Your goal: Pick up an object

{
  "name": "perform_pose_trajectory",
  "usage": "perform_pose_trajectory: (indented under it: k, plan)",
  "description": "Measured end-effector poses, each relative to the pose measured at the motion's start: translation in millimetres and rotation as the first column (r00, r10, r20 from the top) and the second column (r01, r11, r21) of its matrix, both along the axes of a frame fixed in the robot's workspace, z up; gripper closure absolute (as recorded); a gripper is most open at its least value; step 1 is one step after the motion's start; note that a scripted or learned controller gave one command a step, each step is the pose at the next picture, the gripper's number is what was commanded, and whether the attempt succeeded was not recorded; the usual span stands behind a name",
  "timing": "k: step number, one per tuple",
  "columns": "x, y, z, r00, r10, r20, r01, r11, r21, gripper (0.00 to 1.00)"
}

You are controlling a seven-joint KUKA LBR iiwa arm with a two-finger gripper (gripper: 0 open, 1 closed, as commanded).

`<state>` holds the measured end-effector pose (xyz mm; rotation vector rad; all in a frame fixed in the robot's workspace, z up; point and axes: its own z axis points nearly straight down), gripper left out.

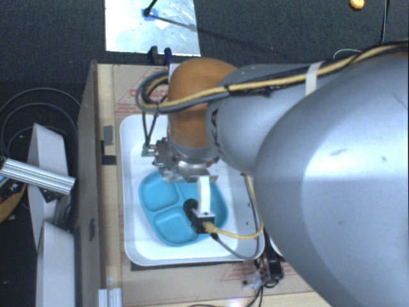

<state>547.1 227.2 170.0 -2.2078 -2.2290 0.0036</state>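
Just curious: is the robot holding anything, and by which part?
It cannot be told: the wrist hangs over the blue tray in the white bin, covering any grasp.

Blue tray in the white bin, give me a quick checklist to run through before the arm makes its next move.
1. The blue tray lies inside the white bin: ok.
2. The tray sits flat with its compartments facing up: ok.
3. The gripper is over the tray: ok, it hangs above the tray's upper end.
4. Grip on the tray: cannot tell, the arm hides the contact.
5. Bare bin floor to the left of and below the tray: ok.
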Motion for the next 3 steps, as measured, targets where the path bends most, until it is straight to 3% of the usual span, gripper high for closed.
perform_pose_trajectory:
  k: [1,2,3]
  plan:
    - [-62.7,2.9,105.3,1.000,-0.002,0.008,0.002,1.000,0.003,1.00]
    - [-60.2,-41.2,77.9,1.000,-0.012,0.003,0.012,1.000,-0.002,1.00]
    - [-61.7,9.6,21.9,1.000,-0.002,0.000,0.002,1.000,-0.001,1.00]
